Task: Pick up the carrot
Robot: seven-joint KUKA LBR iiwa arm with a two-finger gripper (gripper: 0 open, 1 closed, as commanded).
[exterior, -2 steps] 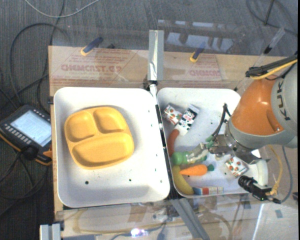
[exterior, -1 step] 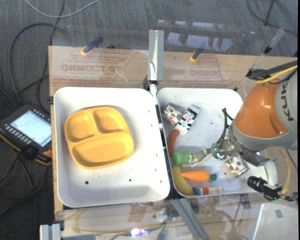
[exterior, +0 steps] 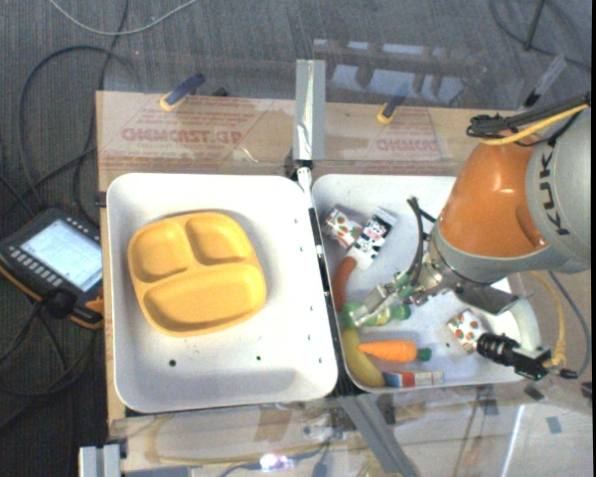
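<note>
Lying flat and sideways, the carrot waits just below the tool; whether the tool grips anything is unclear.

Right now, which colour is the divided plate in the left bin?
Yellow-orange: the divided plate shows best in the camera view.

Evenly and brightly lit from above, with soft shadows inside the bins, mild glare on white plastic, slight overall softness.
</note>
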